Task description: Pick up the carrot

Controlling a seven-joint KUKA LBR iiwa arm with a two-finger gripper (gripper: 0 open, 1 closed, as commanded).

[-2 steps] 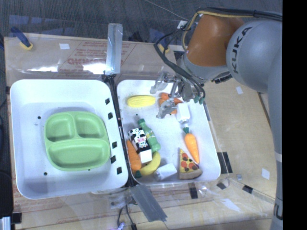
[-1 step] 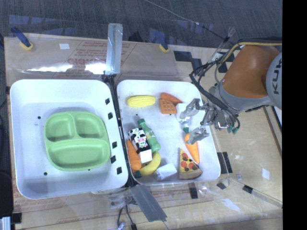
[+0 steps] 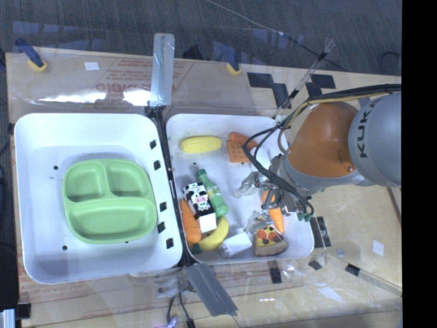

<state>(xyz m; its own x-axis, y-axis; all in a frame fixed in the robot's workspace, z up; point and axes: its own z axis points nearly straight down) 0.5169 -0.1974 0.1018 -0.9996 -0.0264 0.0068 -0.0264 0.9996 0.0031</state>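
Gripper point(image 3: 268, 203) hangs over the right bin's point(image 3: 205, 123) near right corner, pinching an orange carrot point(image 3: 276, 219). Beside it lies a pizza slice point(image 3: 268, 240).

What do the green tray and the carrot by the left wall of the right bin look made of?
Green tray: likely moulded plastic, with a smooth matte sheen and rounded compartments. Carrot: probably toy plastic, uniformly orange and smooth, though the view is too coarse to be sure.

The pincer point(image 3: 263, 207) hangs low in the right bin point(image 3: 205, 123), touching an orange carrot point(image 3: 276, 218) beside a pizza slice point(image 3: 268, 239). A green plate point(image 3: 108, 200) lies in the left bin point(image 3: 41, 132).
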